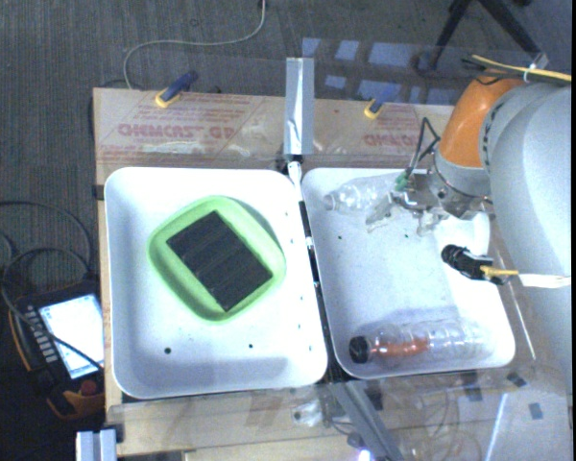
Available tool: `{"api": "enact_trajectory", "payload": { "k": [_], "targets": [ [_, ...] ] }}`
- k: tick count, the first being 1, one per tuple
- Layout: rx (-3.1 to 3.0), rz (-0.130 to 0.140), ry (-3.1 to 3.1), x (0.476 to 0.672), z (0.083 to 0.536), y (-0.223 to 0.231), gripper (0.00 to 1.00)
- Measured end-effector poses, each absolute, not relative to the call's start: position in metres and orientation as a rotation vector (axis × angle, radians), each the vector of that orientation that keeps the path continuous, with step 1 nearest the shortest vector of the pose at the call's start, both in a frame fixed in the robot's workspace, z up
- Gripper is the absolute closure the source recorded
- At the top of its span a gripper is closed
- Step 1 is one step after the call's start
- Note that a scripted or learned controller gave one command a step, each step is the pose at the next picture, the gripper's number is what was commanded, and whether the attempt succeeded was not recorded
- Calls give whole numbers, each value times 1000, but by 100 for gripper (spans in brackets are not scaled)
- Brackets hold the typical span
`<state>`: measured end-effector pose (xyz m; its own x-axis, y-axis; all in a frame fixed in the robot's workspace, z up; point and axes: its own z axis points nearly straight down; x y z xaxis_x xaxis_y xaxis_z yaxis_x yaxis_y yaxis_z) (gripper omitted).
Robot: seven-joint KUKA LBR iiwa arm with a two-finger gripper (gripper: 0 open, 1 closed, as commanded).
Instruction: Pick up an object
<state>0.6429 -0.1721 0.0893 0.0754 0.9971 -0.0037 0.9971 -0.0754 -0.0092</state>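
Camera view shows the gripper (415, 206) low in the right bin (403, 286), just beside a small clear plastic bottle (357, 198) near the far wall; whether it is spread or closed, or has anything, I cannot tell. That bottle looks slick and light, so it could roll or squirt away from a pinch. 1 larger clear bottle with a dark cap (418, 343) lies well apart by the near wall, and a green tray with a dark ribbed insert (217, 255) sits in the left bin (134, 353), neither in the way.
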Motion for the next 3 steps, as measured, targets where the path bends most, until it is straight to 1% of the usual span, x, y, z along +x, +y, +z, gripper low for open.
{"api": "enact_trajectory", "payload": {
  "k": [1,2,3],
  "targets": [
    [-2522,6,-1878,617,195,-208,0],
    [-2295,4,-2146,516,239,-195,0],
    [-2430,2,-1991,485,252,-205,0]
  ]
}}
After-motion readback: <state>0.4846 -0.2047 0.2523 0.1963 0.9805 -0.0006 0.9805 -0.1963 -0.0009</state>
